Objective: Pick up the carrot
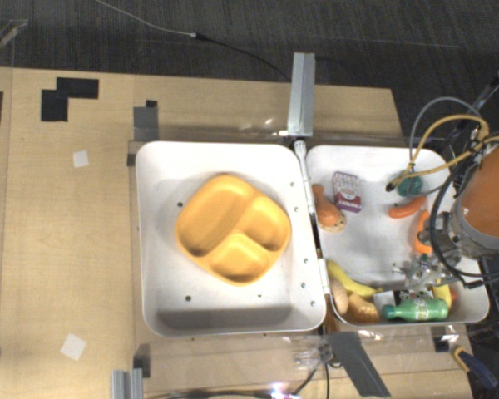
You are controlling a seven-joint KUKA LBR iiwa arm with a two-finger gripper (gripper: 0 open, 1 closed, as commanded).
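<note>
Step in hand: I judge I'm on the approach; I'd line up across the carrot's narrow width and come straight down, clear of the teal object.
Carrot: lies flat in the right bin, upper right part, just below the teal object.
End effector: low in the right bin among wires; its opening I cannot tell.
Relation: the carrot sits apart from the end effector, toward the bin's far side.

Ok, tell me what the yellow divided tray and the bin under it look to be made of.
Yellow divided tray: probably molded plastic; smooth rounded compartments, even colour, soft satin sheen. Left bin: looks like white plastic or coated sheet, matte, with rounded corners and small dark spots on its floor; the view leaves it open.
</note>
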